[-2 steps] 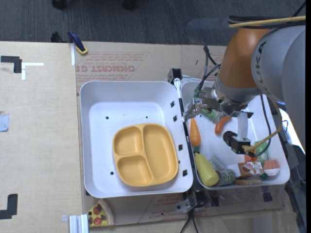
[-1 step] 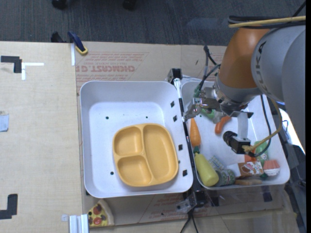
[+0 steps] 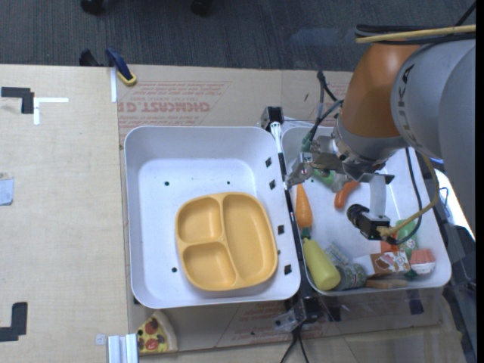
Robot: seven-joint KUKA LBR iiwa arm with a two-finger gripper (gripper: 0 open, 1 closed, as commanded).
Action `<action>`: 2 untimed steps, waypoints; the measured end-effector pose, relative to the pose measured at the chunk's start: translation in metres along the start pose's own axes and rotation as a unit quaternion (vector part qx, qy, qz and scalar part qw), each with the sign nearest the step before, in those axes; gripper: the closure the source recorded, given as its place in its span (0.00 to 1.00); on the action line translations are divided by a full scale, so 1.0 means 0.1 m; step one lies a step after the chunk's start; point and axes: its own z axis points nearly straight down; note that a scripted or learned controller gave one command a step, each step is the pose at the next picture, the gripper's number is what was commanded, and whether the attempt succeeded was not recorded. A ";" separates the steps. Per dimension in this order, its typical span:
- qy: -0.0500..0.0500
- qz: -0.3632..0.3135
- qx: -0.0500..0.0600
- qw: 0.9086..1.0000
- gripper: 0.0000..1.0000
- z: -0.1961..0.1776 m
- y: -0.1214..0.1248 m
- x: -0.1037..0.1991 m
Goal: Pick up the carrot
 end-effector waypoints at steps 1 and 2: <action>0.000 0.000 0.000 1.000 0.00 0.00 0.00 0.00; 0.000 0.000 0.000 1.000 0.00 0.00 0.00 0.00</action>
